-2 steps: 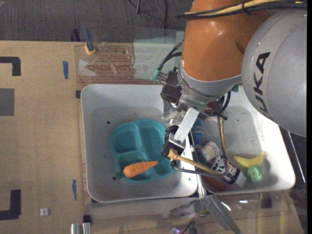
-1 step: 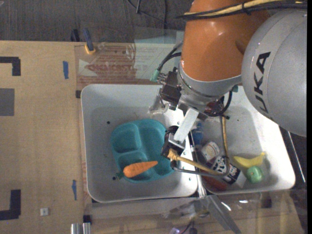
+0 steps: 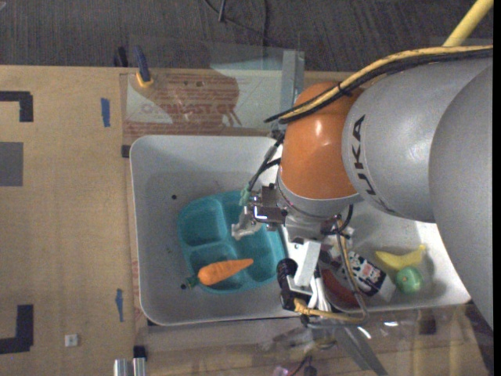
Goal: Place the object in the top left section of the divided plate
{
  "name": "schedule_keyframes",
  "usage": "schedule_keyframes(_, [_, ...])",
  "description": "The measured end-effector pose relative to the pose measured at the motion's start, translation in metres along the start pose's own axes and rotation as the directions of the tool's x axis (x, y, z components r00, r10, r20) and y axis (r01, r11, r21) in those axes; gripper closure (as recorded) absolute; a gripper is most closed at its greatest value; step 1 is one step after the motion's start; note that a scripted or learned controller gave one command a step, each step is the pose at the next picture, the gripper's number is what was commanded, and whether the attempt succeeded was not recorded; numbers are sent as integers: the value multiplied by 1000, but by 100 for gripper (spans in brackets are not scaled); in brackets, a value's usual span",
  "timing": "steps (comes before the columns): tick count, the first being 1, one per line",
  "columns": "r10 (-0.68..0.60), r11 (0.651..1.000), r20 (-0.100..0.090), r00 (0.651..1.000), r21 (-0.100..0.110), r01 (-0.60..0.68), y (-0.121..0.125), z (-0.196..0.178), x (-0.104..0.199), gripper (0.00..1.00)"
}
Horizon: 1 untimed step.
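The carrot [image 3: 223,272] lies across a compartment of the teal plate [image 3: 205,224], and whether the gripper [image 3: 244,224] above is open cannot be told.

Robotics laboratory: a plywood bench [image 3: 63,210] marked with black and blue tape, a white bin [image 3: 156,178], clear plastic guards, and loose floor cables.

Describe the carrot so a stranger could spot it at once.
Look in the left white bin, where a teal divided plate lies under the arm. The carrot lies across the plate's lower section, pointing right, its green stub at the left. It is the only orange thing on the plate; the yellow banana and green fruit lie far right.
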<state>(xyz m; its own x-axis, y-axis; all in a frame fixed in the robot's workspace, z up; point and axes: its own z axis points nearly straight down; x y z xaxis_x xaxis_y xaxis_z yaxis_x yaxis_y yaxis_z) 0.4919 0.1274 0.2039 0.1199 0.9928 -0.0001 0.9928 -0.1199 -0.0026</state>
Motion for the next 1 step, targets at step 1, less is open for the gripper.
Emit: schedule_keyframes(1, [177,984,0,984,2,-177,-6,20,-64,0])
